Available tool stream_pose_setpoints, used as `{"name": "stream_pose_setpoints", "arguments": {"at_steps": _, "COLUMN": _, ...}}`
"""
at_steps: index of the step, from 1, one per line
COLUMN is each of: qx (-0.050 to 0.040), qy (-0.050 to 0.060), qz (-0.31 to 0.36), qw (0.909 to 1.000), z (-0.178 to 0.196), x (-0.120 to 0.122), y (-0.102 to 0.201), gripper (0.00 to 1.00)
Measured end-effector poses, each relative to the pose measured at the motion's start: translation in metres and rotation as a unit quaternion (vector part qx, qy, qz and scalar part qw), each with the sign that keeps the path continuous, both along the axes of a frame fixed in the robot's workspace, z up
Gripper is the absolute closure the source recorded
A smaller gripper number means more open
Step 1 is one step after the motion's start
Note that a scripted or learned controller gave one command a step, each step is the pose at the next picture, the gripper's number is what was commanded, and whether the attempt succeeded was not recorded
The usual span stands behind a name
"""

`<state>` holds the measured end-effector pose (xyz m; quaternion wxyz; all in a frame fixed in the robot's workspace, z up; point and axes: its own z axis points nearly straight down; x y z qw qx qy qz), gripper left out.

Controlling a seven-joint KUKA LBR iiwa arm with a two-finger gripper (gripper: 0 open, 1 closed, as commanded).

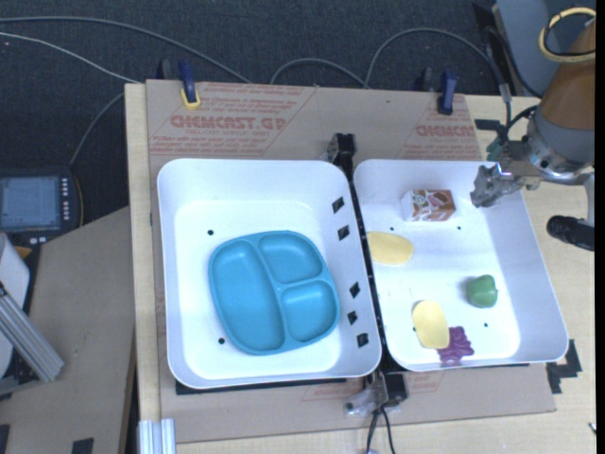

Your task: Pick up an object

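Claw at the right bin's far right edge

The claw (488, 186) hovered there; its state could not be told. A brown-and-white packet (428, 204) lay just left of it in the right bin (529, 253), apart.

Right bin (529, 253) contents, five loose objects:
- Brown-and-white packet (428, 204): lies flat near far wall, right of divider.
- Pale yellow oval piece (389, 248): lies flat by bin's left wall, nearer than packet.
- Green rounded object (482, 290): sits toward right side, apart from others.
- Yellow elongated piece (430, 323): lies flat near front rim.
- Purple irregular object (457, 345): touches yellow elongated piece at its right front edge.
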<state>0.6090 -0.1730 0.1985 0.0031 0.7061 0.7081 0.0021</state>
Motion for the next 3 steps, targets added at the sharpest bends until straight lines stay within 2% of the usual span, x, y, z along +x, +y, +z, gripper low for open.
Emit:
{"name": "stream_pose_setpoints", "arguments": {"at_steps": 1, "qx": -0.0003, "qy": 0.0, "qz": -0.001, "qw": 1.0, "z": 0.045, "x": 0.002, "y": -0.005, "gripper": 1.0}}
{"name": "stream_pose_setpoints", "arguments": {"at_steps": 2, "qx": 0.0024, "qy": 0.004, "qz": 0.002, "qw": 1.0, "z": 0.052, "x": -0.004, "y": 0.054, "gripper": 1.0}}
{"name": "stream_pose_setpoints", "arguments": {"at_steps": 3, "qx": 0.0022, "qy": 0.005, "qz": 0.002, "qw": 1.0, "z": 0.055, "x": -0.011, "y": 0.1, "gripper": 1.0}}
